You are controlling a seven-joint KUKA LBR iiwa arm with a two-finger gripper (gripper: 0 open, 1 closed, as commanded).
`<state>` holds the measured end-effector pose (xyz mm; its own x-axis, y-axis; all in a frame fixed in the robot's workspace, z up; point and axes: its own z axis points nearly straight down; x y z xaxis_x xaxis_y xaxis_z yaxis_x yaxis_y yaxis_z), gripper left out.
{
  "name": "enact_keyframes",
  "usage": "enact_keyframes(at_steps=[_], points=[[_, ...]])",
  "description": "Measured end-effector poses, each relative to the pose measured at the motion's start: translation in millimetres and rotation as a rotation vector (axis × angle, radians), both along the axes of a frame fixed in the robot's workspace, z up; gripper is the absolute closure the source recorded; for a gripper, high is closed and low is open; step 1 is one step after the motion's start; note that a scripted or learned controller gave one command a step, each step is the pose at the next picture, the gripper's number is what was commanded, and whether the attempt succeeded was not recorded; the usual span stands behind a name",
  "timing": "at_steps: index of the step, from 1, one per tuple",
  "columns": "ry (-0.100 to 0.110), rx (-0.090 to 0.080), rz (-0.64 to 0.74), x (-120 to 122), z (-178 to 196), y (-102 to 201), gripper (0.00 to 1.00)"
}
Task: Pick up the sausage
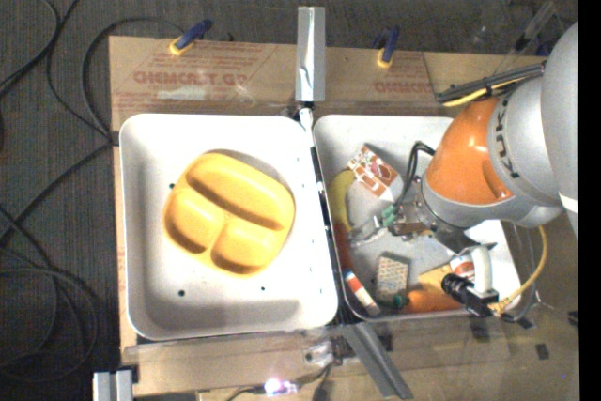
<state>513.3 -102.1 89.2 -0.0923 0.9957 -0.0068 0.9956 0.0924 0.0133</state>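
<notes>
- A grey arm (526, 146) with an orange band is seen reaching in from the right over the right bin (331, 166), one of two white bins set side by side on the table (216, 75).
- The end effector (398, 222) is held low over the middle of the right bin, just right of a yellow banana (340, 194) and near a red-and-white carton (374, 171); whether it is open or closed cannot be told, and nothing is seen gripped in it.
- The sausage (343, 256) is taken to be the slim reddish-brown piece lying along the left wall of the right bin, on the near side of the banana. The identification is made with some doubt, since little of it is shown.
- An orange carrot (430, 300), a speckled cracker (392, 274) and a marker (361, 290) are scattered along the near side of the same bin.
- A yellow divided plate (230, 212) is seen in the left bin (141, 296).
- The sausage is judged to be light, smooth and a little slippery, and likely to roll if nudged.
- A hold across its middle is advised, but room there is limited by the bin wall, so contact with the wall or the banana is to be expected.
</notes>
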Motion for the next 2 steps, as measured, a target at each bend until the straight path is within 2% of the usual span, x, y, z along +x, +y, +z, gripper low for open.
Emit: enact_keyframes(at_steps=[1, 2], points=[[-0.001, 0.0, 0.028, -11.5, 0.1, 0.6, 0.0], [-0.001, 0.001, 0.028, -11.6, 0.0, 0.6, 0.0]])
